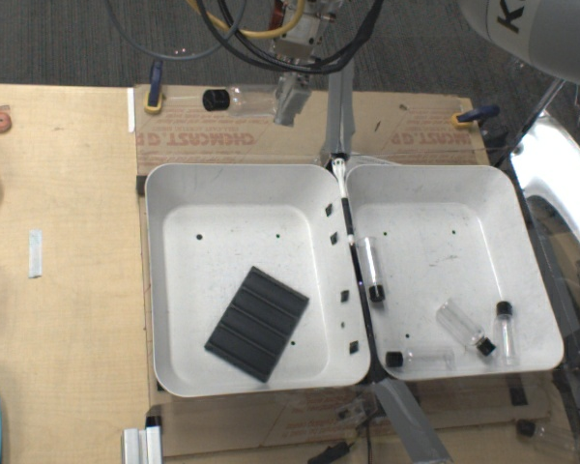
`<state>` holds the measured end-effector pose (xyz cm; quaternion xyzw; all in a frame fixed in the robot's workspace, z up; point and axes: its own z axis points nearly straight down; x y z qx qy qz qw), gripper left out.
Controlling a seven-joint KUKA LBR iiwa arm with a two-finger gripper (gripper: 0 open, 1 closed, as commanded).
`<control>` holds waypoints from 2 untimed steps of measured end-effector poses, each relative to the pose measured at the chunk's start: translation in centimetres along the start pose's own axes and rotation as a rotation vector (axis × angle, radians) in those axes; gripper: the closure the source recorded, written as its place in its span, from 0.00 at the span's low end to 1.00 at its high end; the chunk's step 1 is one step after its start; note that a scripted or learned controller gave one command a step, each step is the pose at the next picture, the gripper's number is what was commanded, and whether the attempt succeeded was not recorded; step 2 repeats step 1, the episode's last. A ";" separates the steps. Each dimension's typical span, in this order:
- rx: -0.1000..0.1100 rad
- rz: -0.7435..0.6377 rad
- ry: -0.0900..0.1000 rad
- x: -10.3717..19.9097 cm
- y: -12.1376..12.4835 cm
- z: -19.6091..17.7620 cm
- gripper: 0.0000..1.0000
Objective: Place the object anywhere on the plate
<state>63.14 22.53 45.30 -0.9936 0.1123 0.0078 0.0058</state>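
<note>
I see the gripper (292, 100) hanging over the cardboard (387, 133), far beyond the black ribbed plate (258, 322) and a little to its right. How its jaws stand I cannot tell. The plate lies tilted in the left bin (174, 259). The candidates to move are clear capped vials, all to the plate's right in the other bin (503, 211). The nearest vial (370, 271) lies just past the divider, its long axis running along it. Three more vials (464, 327) lie further right. From the gripper every vial sits toward the near side, so I judge the next reach comes down and forward.
</note>
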 end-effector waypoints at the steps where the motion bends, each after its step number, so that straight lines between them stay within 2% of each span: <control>1: 0.003 0.008 -0.007 0.2 0.1 -0.6 1.00; 2: 0.003 0.008 -0.007 0.2 0.1 -0.6 1.00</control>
